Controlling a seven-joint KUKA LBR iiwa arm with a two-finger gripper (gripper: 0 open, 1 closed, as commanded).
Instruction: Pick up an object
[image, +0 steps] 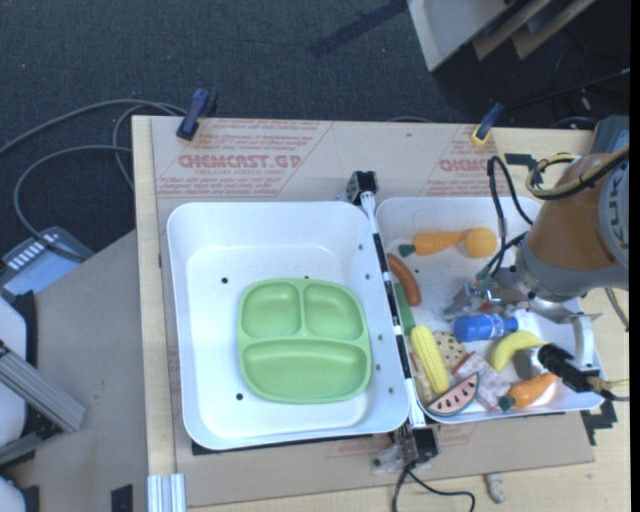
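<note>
Watermelon slice (452, 397) at front; arm reaches from right, pincer (478, 297) above blue bottle (484, 327).

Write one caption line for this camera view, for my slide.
KUKA arm's gripper lowered among toy foods in the right bin; green tray in left bin.

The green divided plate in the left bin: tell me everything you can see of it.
The green divided plate is pale green, looks like matte plastic, and is a rounded rectangle with three wells: two small ones at the far side, one wide one nearer the camera. It lies flat, about centred on the floor of the left bin, slightly turned. Nothing sits in it or touches it.
</note>
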